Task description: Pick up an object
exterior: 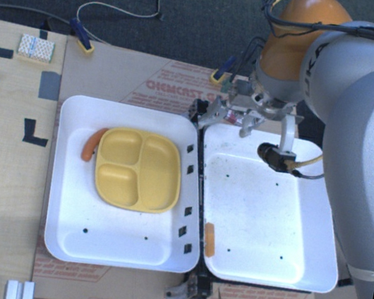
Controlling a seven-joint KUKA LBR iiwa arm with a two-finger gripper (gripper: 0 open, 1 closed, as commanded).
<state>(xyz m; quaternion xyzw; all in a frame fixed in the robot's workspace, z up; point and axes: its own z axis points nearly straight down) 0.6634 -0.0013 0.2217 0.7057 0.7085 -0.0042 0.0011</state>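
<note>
Orange, smooth and sausage-shaped, two small pieces in all. First piece point(90, 145) lying in the left bin point(113, 243), pressed against the left rim of the plate point(139, 170), long axis running near to far with the far end leaning slightly right. Second piece point(208, 239) lying in the right bin point(267, 224), tight against its left wall near the front corner, long axis also near to far, with the near end leaning a little right. One plate, yellow, glossy plastic, a rounded square split into three wells, flat in the middle of the left bin. Two bins, white, shallow, with rounded corners, side by side and touching along a seam dotted with small black clips, on a sheet of brown printed cardboard point(169, 88). One arm point(367, 105), grey metal with an orange dome, reaching in from the right. Gripper point(238, 122) hanging above the far end of the seam, well apart from both pieces and the plate, with nothing visibly gripped. Spread or pressed together: cannot tell from this angle.
</note>
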